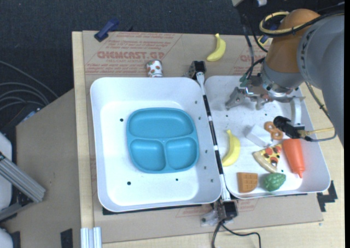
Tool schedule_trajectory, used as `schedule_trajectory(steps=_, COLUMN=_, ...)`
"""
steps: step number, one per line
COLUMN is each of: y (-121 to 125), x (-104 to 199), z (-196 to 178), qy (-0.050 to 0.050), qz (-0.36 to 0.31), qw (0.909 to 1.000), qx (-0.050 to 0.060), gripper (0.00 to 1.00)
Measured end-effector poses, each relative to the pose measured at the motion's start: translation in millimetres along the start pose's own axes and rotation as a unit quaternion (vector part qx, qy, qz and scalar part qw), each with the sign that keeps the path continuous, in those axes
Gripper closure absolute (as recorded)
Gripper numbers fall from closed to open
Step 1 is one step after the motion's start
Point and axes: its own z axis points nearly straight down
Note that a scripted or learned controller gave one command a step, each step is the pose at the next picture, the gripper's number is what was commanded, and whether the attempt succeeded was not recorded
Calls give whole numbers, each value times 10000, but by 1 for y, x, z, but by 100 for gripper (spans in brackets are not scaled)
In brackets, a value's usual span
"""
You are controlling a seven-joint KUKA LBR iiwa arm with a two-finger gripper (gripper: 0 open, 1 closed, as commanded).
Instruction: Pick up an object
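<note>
White plastic right bin (306, 184) keeps the toy food clustered for picking; yellow plastic banana (232, 148) lies at its left wall. Metal two-finger gripper (244, 97) hovers above, spread wide, holding nothing.

1. I see two white bins side by side: the left bin (104, 148) holds a blue divided plate (162, 139) near its middle.
2. In the right bin (317, 178), a banana (232, 149) lies by the left wall, at about 9 o'clock.
3. Toward 5 o'clock sit a waffle (247, 182), a green vegetable (273, 181), a pizza slice (268, 156) and a carrot (295, 156), close together.
4. A pretzel (273, 128) lies just above the pizza slice.
5. My gripper (247, 98) hangs over the right bin's 12 o'clock area, fingers spread with nothing between them.
6. Beyond the bins, on the board (87, 66), lie a second banana (216, 49) and a small spotted toy (155, 68).
</note>
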Motion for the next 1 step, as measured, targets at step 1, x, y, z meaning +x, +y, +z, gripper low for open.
schedule_trajectory(steps=1, y=24, x=-21, z=12, qy=-7, qz=-1, qw=10000, qx=-31, gripper=0)
